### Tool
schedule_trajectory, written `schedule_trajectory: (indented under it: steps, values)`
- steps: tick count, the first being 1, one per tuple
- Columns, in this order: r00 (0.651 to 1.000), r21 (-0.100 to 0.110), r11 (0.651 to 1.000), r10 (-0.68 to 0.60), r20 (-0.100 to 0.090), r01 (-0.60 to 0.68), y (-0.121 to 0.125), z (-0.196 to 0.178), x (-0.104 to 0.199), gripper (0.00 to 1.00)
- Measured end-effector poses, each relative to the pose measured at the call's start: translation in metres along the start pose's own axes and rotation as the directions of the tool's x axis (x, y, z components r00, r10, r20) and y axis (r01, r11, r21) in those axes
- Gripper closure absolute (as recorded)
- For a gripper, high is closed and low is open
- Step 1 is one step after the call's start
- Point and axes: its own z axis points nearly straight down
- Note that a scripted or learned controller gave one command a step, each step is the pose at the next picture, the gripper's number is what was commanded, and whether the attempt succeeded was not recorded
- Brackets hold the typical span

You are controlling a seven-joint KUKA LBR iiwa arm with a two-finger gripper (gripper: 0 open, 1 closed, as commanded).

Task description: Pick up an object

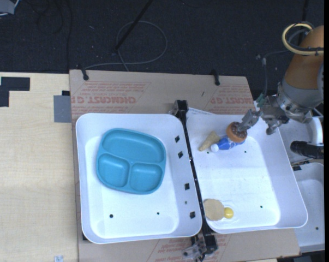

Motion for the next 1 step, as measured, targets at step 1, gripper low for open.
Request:
schedule_trajectory:
  steps: [1]
  values:
    - [1.000,-0.013,1.000,-0.001,0.002,0.001,0.0028,-0.0081,-0.0002,0.00]
